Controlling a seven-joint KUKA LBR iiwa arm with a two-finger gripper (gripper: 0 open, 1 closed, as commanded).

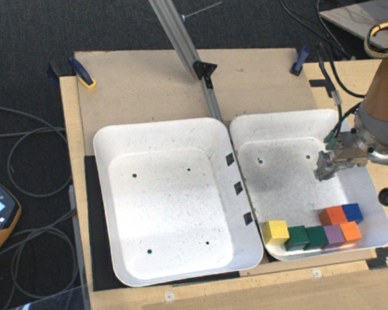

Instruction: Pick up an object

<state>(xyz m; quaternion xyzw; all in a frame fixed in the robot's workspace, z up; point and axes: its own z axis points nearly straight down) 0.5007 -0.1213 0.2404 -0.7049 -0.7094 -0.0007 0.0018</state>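
Over the right bin (280, 124), toward its right wall, hangs the gripper (325, 168), and whether it is parted or closed cannot be told from this angle. Nothing shows in its grasp. Nearer the camera, along the bin's near edge, lies a cluster of small blocks: a yellow block (276, 231) at the left end, two green blocks (306, 236) beside it, then a purple block (334, 234), an orange block (350, 231), a red block (334, 215) and a blue block (352, 212). Beside it sits the left bin (112, 146).
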